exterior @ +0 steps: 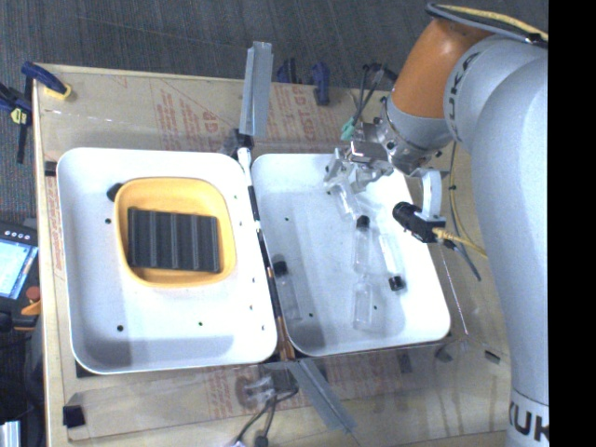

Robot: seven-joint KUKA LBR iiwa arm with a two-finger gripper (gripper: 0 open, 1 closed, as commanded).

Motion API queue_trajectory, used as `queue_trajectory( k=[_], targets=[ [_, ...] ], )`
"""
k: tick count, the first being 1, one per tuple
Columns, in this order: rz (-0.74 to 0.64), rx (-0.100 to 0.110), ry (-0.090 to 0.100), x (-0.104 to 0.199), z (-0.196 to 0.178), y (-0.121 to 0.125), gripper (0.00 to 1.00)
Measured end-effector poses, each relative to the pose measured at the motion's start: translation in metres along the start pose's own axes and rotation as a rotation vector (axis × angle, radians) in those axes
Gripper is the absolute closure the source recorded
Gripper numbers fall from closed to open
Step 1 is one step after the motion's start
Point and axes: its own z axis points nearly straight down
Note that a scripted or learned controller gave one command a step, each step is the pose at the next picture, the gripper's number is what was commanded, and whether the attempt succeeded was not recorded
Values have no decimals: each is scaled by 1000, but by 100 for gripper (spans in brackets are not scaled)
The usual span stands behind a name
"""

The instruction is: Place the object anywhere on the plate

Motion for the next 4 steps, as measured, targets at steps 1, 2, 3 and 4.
queue_trajectory(
  k=[1,2,3,4],
  targets=[
    [-202,3,-1,46,26,-20,100],
    [-414,5,-1,120,20,-32,100],
    [-603,6,-1,157,18,-43,100],
    [-602,5,-1,157,18,-43,0]
  ],
)
